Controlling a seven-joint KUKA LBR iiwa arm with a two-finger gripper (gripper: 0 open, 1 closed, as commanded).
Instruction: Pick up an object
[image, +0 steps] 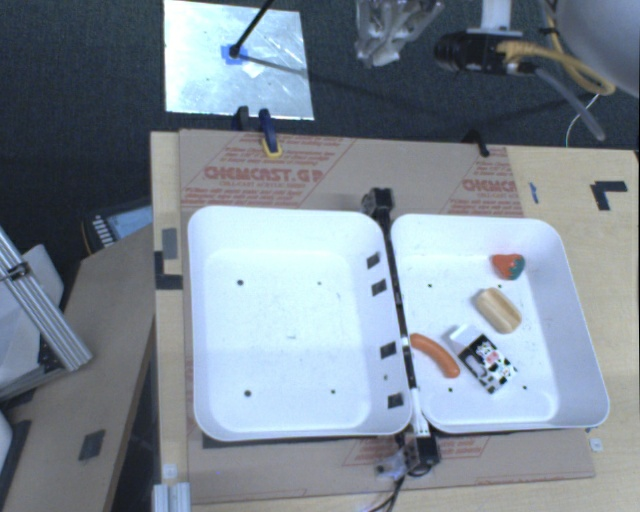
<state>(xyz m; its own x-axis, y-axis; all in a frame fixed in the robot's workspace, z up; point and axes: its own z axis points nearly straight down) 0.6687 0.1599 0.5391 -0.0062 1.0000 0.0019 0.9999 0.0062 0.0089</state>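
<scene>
Lying in the right bin: orange sausage, cow-patterned carton, bread roll, strawberry. Left bin alongside on the tabletop. Gripper raised at top edge, well apart; finger state indiscernible.

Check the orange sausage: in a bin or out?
In. The orange sausage lies flat on the right bin floor, near the divider.
</scene>
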